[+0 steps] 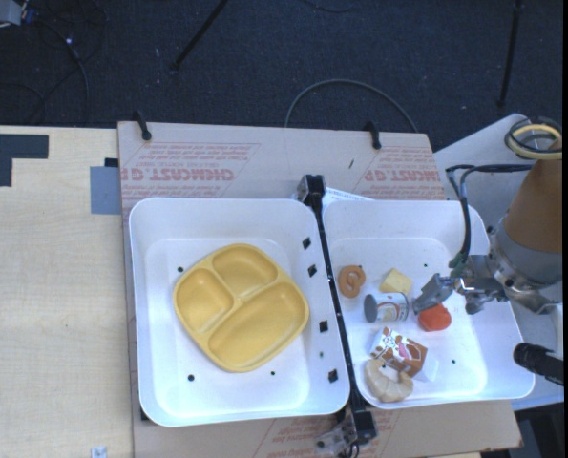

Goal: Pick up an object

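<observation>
- Step: approach, no grasp yet. Gripper [434, 297] is low in the right bin [474, 375], arm reaching in from the right edge.
- Jaws: can't tell if spread or closed; the tip is a dark grey blur against the bin floor. Nothing visibly pinched.
- Likely target: red object [435, 319], sitting on the bin floor just below and beside the tip, touching or nearly so. Not lifted.
- Axis: the red object looks roundish and slightly wider than tall in this view, long axis roughly left-right. No clear pointing end, so grasp angle shouldn't matter much.
- Nearby clutter in the same bin:
  - yellow wedge [395, 281] just left of and above the tip
  - small can [387, 307] on its side, long axis about left-right, dark end facing left, just left of the red object
  - brown ring [351, 279] further left, by the divider
  - red-and-white piece [399, 351] and tan piece [389, 382] toward the near wall, touching each other
- Left bin [159, 256] holds a yellow divided plate [241, 305], well apart from the action.
- Next move, my read: shift a little toward the near side to centre on the red object, drop, close, lift straight up.
- Risk: the can is close; a finger could land on it or nudge the red object out sideways.
</observation>
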Motion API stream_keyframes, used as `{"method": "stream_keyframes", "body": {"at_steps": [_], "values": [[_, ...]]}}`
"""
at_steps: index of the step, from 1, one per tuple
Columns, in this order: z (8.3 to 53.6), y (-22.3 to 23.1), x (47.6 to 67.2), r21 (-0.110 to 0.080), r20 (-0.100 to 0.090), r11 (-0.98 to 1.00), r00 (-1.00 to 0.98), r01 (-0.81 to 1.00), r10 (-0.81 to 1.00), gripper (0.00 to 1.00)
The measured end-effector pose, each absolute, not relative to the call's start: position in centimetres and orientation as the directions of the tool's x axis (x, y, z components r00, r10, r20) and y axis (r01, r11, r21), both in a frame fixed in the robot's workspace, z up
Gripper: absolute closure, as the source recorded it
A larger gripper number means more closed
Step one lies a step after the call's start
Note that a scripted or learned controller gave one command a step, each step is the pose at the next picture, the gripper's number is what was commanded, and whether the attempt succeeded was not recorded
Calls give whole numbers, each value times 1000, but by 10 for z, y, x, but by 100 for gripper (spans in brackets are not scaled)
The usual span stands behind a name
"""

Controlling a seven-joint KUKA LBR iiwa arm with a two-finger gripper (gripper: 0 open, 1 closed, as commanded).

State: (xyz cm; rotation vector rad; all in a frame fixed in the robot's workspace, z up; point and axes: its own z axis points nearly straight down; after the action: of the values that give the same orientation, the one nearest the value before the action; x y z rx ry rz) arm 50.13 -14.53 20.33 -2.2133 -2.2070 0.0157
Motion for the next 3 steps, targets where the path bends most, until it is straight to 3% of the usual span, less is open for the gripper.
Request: {"method": "stream_keyframes", "body": {"at_steps": [1, 2, 3], "values": [[209, -145, 504, -8, 2, 0, 0, 1000, 1000, 0], [151, -144, 492, -14, 4, 0, 0, 1000, 1000, 0], [109, -150, 503, 16, -2, -3, 3, 1000, 1000, 0]]}}
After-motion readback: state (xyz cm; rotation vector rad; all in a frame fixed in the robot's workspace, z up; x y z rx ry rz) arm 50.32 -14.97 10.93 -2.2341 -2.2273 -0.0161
